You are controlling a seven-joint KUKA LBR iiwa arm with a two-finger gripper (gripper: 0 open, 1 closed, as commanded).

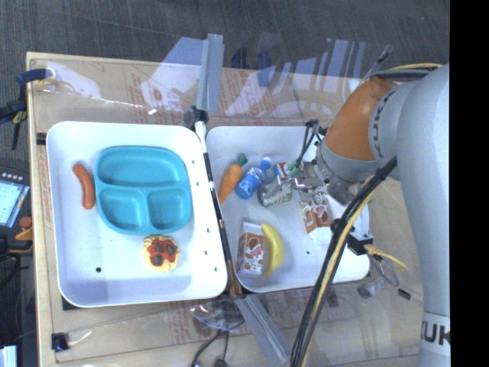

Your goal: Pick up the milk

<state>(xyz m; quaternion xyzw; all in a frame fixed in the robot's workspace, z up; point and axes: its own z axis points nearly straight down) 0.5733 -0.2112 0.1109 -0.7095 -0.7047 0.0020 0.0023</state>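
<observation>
In the right bin [348, 262], a small white-and-brown carton [250, 252] that looks like the milk lies flat near the front edge, touching a yellow banana [273, 248]. My gripper [281, 188] hangs low over the middle of this bin, behind the carton and apart from it. It is next to a blue bottle [252, 180] and an orange carrot [230, 180]. Below the wrist lies a second white packet with red-brown print [315, 215], partly under the arm's cables.
The left bin [69, 258] holds a blue divided tray [144, 188], a sausage [84, 185] and a small pizza-like toy [160, 251]. A black cable [328, 281] crosses the right bin's front right. The grey arm [416, 167] covers the right side.
</observation>
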